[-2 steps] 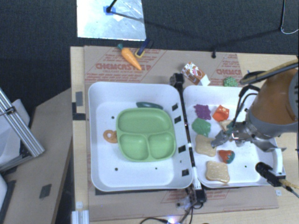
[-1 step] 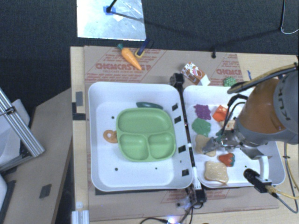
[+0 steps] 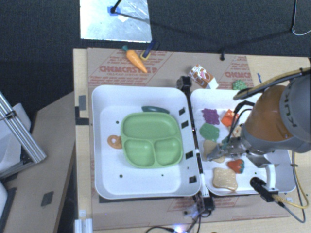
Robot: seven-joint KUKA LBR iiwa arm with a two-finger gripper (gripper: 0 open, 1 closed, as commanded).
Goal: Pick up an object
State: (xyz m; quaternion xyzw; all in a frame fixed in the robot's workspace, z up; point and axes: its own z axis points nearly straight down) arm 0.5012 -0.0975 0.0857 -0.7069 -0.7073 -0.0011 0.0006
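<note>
Low over the right bin, the end effector sits among toy foods, beside a green piece and a tan piece; its grip state I cannot tell. A bread slice lies nearby, and a green divided plate fills the left bin.

Lighting even and fairly bright from overhead; the white bins left of and around the gripper read near blown-out, with soft, short shadows under their rims. Strong specular glare on the foil-like sheet far up-left of the gripper (detail lost there). Overall soft focus, low resolution; small items beside the gripper blur together, and the dark floor shows grain.
</note>
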